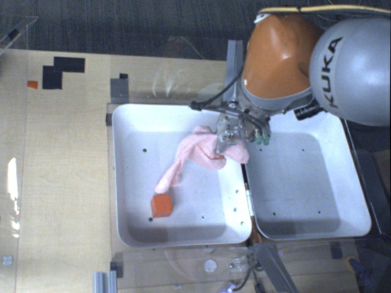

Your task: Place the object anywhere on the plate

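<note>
A pink cloth (194, 155) lies stretched across the left white bin (131, 163). Its thin lower end reaches down to an orange block (162, 206) near the bin's front left. The cloth's bunched upper end rises to my gripper (226, 137), which hangs over the bin's right edge beside the divider. The fingers are shut on that bunched end. Part of the cloth spills to the right under the wrist toward the divider. The orange band and grey arm hide the back corners where the two bins meet.
The right white bin (305, 188) sits next to the left one, sharing a narrow divider (247, 194). The wooden bench (55, 182) spreads out on the left, carrying black markers (60, 71) and a small orange square (32, 85).
</note>
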You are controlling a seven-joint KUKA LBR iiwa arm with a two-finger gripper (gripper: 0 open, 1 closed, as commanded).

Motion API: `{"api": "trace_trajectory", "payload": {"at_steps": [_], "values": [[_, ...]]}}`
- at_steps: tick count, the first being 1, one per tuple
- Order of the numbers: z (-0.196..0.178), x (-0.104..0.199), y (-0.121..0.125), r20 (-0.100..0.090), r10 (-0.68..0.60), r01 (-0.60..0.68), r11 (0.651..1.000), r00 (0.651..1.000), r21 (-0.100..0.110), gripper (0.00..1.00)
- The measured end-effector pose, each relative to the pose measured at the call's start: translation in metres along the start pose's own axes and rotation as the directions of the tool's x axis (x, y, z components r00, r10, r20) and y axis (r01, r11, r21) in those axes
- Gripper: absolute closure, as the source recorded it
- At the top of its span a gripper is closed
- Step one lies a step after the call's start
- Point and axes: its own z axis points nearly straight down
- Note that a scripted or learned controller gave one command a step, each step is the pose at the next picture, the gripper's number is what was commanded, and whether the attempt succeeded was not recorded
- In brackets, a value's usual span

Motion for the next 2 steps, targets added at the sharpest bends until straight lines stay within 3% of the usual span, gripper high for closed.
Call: {"api": "trace_trajectory", "payload": {"at_steps": [2], "values": [[-0.005,0.061,0.077,-0.001,-0.005,0.005,1.0,1.0,-0.001,1.0]]}}
